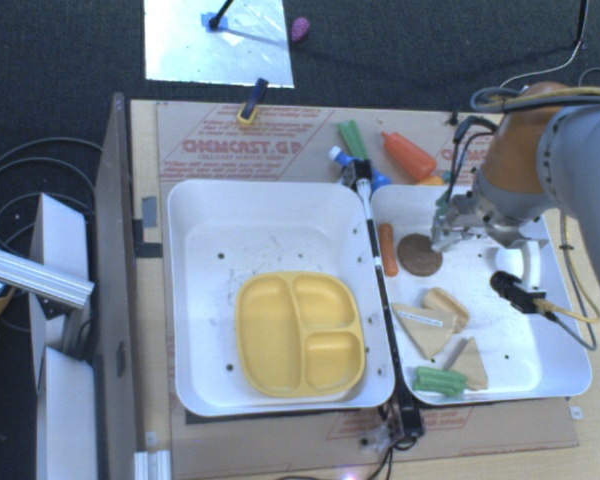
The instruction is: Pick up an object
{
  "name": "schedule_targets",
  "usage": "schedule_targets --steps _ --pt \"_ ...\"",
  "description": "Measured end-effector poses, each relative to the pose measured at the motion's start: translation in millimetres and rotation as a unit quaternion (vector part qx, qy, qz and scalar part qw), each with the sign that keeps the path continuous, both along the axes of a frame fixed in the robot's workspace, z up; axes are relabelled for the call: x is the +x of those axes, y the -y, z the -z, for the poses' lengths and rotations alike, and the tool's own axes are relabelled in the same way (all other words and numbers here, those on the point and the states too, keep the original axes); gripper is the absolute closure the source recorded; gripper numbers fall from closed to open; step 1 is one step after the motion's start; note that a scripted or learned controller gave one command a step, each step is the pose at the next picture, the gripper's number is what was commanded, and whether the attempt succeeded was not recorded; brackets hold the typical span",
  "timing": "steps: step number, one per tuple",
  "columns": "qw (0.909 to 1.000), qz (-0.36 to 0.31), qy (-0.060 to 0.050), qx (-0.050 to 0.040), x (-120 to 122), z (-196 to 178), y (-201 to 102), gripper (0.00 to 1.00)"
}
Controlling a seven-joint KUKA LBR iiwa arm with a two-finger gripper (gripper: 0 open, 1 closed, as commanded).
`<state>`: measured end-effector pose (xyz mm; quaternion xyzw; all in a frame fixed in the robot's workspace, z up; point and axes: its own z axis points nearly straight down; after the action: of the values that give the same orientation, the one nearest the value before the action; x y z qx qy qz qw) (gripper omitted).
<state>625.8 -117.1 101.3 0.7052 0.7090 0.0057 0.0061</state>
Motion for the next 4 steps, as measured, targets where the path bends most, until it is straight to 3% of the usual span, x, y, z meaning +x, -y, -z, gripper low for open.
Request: schedule_targets --steps 1,2,3,4 --pt "1.0000 0.000 -0.001 0.0001 -0.3 0.7 -0.1 0.00" --pt "1.0000 0.001 -0.001 -0.0013 -17.7 11.7 -21.9 0.00" --pt "1.0000 0.005 -0.001 -0.0006 -73.0 11.2 17.6 0.00" --pt "1.0000 -0.001 -0.001 -0.0006 -43.8 11.8 -35.8 0.00"
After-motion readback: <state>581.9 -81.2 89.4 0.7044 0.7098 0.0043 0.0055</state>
